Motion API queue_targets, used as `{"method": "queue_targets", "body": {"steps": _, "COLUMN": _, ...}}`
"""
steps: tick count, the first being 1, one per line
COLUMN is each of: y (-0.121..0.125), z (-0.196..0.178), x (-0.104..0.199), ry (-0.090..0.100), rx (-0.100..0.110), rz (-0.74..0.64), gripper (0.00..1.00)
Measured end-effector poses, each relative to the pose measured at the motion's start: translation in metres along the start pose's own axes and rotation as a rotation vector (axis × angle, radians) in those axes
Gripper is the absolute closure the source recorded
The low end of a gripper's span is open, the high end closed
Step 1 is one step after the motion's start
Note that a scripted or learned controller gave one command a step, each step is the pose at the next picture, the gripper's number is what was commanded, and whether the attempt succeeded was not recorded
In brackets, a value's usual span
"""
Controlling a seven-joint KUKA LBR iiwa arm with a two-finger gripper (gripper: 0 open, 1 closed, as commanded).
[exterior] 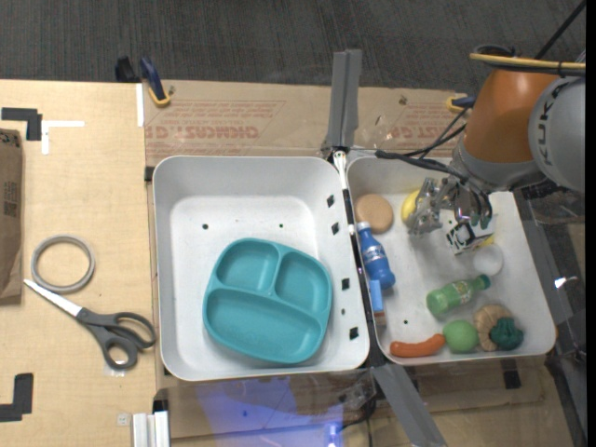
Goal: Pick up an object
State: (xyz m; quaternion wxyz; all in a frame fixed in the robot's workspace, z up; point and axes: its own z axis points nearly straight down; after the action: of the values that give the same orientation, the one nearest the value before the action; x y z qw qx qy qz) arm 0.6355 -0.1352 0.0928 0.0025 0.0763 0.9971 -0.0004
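My gripper (446,218) hangs low over the back of the right bin (533,277), under the arm's orange band (498,110). A yellow object (409,205) lies just to its left, partly behind the gripper's metal parts. Left of that sits a tan round bun (374,212). A blue bottle (375,261) lies along the bin's left wall. Toward the front are a green bottle (456,294), a green ball (459,335), an orange-red sausage shape (417,347), a tan lump (486,318) and a teal lump (507,333). A white object (487,261) lies just below the gripper.
The left bin (186,203) holds a teal divided plate (270,298). On the bench to the left lie scissors (98,324) and a tape roll (62,262). A grey post (345,101) stands behind the wall between the bins.
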Motion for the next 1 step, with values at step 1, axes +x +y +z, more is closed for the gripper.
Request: {"method": "queue_targets", "body": {"steps": 1, "y": 0.0355, "z": -0.0003, "x": -0.0125, "ry": -0.001, "rx": 0.000, "rz": 0.083, "gripper": 0.00}}
